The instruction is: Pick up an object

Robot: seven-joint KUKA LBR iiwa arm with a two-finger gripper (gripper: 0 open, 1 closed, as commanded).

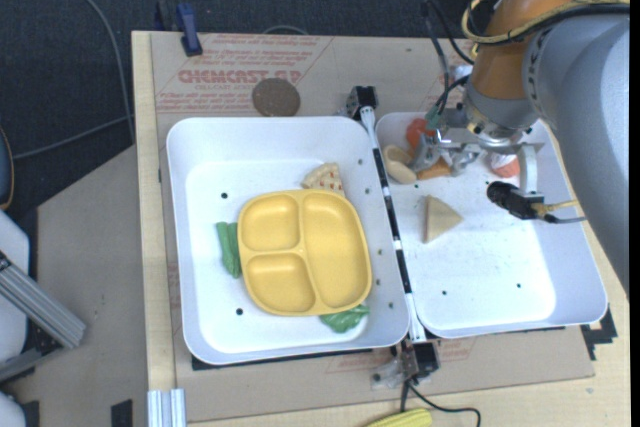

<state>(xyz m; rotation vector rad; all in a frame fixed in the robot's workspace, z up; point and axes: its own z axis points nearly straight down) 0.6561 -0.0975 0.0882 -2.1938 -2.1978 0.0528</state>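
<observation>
The tool (447,151) hangs low over the far end of the right bin (560,300), close to the wall it shares with the left bin. Its metal fingers point down into a small cluster of food pieces there, but from above I cannot tell how far apart they stand or whether anything sits between them. The grey arm (585,105) with its orange band (515,30) covers the bin's far right corner.

In the right bin, a pale roll-shaped piece (400,166) lies by the shared wall, just beside the tool. An orange strip (435,173) lies right under the tool, touching or nearly touching the roll. A red round piece (418,129) sits at the far wall behind the tool, and another red piece (506,166) shows on the tool's other side, partly hidden by the arm. A tan wedge (438,217) lies alone toward the middle of the bin, apart from the cluster. A black part with a yellow cable (515,201) juts from the arm above the bin floor.

The left bin (190,245) holds a yellow divided plate (303,251) with three compartments, near the middle. A waffle-patterned piece (325,178) pokes out at the plate's far edge, a green piece (229,247) lies along its left side, and another green piece (345,320) shows under its near edge.

Both bins rest on a cardboard-covered surface (240,75) with red printing.
</observation>
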